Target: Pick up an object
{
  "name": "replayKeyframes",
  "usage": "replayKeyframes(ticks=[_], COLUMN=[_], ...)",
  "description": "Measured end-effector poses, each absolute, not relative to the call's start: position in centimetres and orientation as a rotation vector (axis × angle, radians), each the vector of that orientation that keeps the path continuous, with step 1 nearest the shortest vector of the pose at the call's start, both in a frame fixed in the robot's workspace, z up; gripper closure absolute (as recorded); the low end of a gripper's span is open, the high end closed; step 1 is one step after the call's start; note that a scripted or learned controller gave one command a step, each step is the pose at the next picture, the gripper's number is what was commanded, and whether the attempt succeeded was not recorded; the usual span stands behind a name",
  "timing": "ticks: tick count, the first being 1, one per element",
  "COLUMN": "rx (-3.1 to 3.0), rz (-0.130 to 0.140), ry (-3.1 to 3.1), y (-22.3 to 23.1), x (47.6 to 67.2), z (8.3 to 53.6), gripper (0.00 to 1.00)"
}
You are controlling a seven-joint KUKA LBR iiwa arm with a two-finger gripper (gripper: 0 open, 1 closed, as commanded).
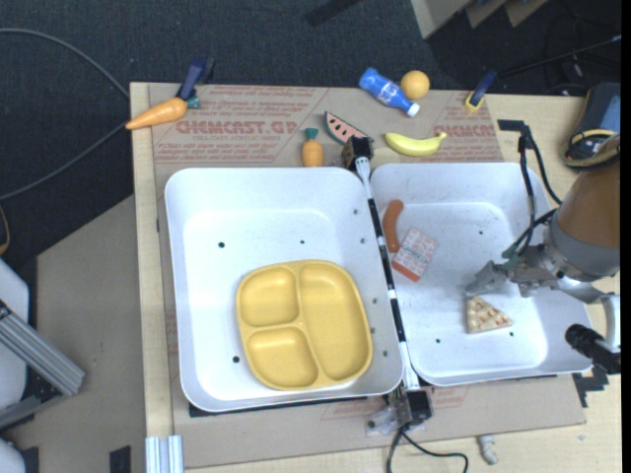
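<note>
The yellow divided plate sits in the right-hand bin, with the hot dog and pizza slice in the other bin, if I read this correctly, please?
Not quite: the camera view shows the yellow divided plate in the left-hand bin. The hot dog and pizza slice lie in the other bin, as you said.

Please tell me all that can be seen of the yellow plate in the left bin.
The yellow plate looks like smooth plastic, a rounded square split by raised ridges into three compartments, one long and two smaller. It lies flat, slightly turned, on the floor of the left bin, toward its near right corner. Nothing lies in it.
</note>
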State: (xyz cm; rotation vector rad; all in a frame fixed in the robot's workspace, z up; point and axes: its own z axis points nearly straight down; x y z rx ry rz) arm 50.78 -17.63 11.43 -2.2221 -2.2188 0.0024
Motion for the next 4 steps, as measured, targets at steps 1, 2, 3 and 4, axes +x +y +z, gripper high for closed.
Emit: replayKeyframes(ticks=[1,2,3,4], rx=[-2.219,-2.22,-2.224,-2.22], rz=[0.001,-0.002,0.0,-0.002], ry=[-2.22,-2.223,-2.223,-2.224], y=[-12.6,-9.4,-15.8,-10.0], x=[48.8,58.1,60.5,66.7], z=[8.4,8.5,9.3,8.5], gripper=[0.0,0.0,0.0,0.0])
